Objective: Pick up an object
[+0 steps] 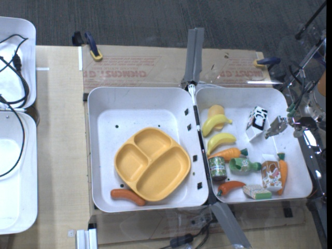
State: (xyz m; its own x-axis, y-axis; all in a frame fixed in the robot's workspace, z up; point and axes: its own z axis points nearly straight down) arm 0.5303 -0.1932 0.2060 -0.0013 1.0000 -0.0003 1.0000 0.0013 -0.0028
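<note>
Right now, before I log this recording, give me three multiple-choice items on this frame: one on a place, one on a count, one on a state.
1. Where does the yellow divided plate lie?
A. left bin
B. right bin
C. on the bench outside the bins

2. How many bananas lie in the right bin?
A. none
B. two
C. five

3. How does the gripper stand toward the toys?
A. it hangs over the right bin with nothing seen between its fingers
B. it grips the plate
C. it lifts a carrot over the left bin

Answers:
1 A: the plate rests inside the left bin, beside a sausage.
2 B: two bananas lie near the divider.
3 A: it is above the bin's right part, near a black-and-white carton.
</note>
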